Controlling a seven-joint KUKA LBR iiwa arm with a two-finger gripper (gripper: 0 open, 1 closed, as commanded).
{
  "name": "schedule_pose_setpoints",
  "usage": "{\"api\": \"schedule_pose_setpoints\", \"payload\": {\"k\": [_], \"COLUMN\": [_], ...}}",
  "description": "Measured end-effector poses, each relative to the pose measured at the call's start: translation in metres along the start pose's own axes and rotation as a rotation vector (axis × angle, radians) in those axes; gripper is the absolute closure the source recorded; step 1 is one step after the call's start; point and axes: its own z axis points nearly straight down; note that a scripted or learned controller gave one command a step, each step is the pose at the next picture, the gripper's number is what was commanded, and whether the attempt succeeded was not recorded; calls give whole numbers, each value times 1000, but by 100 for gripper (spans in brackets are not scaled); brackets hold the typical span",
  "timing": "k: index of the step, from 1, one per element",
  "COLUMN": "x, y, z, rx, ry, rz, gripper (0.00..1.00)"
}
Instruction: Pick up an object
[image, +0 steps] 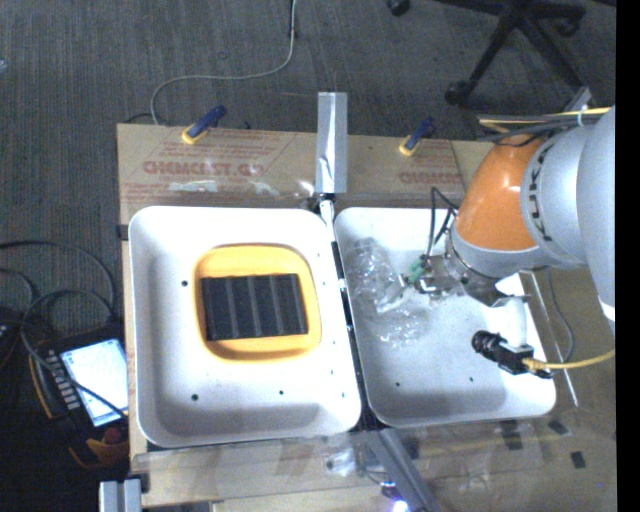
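Right bin (440, 400): white, holding crumpled clear plastic (385, 290) toward its left, far half.
Gripper (425, 278): low over that bin, just right of the plastic; grip cannot be told.
Left bin (160, 330): yellow tray with dark slats (256, 302) at centre.

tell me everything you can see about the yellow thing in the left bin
The yellow tray is a flat, rounded rectangle, plastic by the look of it, with a broad yellow border. A dark rectangular inset fills its middle, split by thin lines into four upright strips. It lies flat on the floor of the left bin, roughly centred and slightly nearer the far wall, its long side running across the bin. Nothing rests on it, and it touches no bin wall. The arm is over the other bin, well away from it.
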Motion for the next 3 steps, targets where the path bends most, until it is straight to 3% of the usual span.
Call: {"api": "schedule_pose_setpoints", "payload": {"k": [1,2,3], "x": [-7,-17,-17], "y": [62,95,97], "z": [36,36,24], "rx": [-11,-3,-6], "ry": [0,-5,-7], "rz": [-2,-126,-128], "gripper": [0,0,100]}}
